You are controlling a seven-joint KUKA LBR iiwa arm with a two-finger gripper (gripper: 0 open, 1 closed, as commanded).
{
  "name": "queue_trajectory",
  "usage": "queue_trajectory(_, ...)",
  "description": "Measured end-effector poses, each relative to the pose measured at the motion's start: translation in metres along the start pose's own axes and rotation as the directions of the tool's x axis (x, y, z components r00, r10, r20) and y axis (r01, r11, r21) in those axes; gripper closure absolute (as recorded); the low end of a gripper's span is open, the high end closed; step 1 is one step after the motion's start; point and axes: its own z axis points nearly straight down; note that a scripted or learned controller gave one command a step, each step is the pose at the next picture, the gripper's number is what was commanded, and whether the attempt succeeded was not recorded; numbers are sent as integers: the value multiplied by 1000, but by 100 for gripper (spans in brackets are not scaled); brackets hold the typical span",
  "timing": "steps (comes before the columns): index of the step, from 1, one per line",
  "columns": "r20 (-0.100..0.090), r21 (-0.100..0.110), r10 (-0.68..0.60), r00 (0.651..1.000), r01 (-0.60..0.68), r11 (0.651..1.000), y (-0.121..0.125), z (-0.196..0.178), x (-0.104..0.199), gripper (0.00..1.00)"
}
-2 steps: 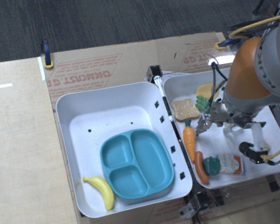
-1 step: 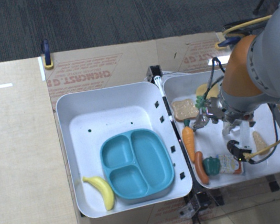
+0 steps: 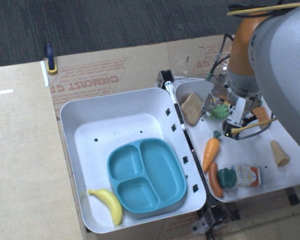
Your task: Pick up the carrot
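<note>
From your camera view, looking down at a slant, the carrot (image 3: 210,152) lies in the right bin (image 3: 296,175), close against its left wall, orange body slanted with the green tip uppermost; nothing touches it, so you can count the pick as not yet made; just below it lies a red sausage-like piece (image 3: 214,181), and beside that a small packet with a green cap (image 3: 239,176). The tool (image 3: 229,110) hangs over the upper part of the same bin, near a green leafy toy (image 3: 219,110) and a slice of bread (image 3: 192,108), above and to the right of the carrot and apart from it; cables and the wrist hide its tip, so you cannot tell how it is set. A cork-coloured piece (image 3: 280,153) sits toward the bin's right side. In the left bin (image 3: 75,117) you have a teal divided plate (image 3: 147,175) and a banana (image 3: 110,203); both bins rest on the tabletop (image 3: 15,167). By my judgement everything is left: move over the carrot, descend, grip, lift.
</note>
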Motion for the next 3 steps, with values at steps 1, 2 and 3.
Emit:
queue_trajectory(1, 0, 4, -74, 997, 74, 997, -53, 1, -32, 0)
queue_trajectory(2, 0, 4, 38, 999, -38, 999, -89, 1, -60, 0)
queue_trajectory(3, -3, -2, 130, 992, -130, 992, -113, 0, -74, 0)
